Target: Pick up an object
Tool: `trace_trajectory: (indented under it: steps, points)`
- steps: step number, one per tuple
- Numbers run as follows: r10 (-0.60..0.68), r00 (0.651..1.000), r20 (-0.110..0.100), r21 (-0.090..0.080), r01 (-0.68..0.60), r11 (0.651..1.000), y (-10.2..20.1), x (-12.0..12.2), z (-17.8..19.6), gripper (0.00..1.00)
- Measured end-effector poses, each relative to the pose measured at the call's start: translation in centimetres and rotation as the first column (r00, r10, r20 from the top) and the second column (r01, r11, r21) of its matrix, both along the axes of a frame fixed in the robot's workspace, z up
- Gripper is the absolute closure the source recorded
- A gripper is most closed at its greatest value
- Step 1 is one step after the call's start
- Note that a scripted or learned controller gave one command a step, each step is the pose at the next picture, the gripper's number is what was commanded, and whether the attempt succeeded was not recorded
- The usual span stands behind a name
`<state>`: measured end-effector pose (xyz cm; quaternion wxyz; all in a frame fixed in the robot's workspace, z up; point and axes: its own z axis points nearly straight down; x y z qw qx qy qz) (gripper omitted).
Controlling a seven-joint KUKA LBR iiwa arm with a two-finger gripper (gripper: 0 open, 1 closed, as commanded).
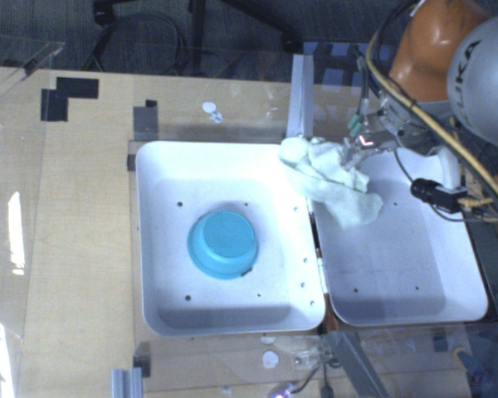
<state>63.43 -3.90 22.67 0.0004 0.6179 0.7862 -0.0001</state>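
A crumpled white cloth (pixel 332 181) lies across the wall between the two bins at their far end, most of it in the right bin (pixel 415 305). My gripper (pixel 354 149) hangs over the right bin's far left corner, shut on an upper fold of the cloth, which bunches up to the fingertips. A round blue bowl (pixel 224 243) sits upside down in the middle of the left bin (pixel 166 305), well apart from the gripper.
The grey arm with its orange band (pixel 436 31) and looping cables (pixel 432 123) fills the upper right above the right bin. A black plug (pixel 427 191) hangs over that bin. A metal post (pixel 299 98) stands behind the bins' shared wall.
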Motion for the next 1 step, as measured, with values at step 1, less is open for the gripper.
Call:
trace_trajectory:
  steps: [1]
  points:
    - [0.227, 0.974, 0.005, -0.002, -0.227, 0.974, 0.62, 2.78, 0.81, 1.00]
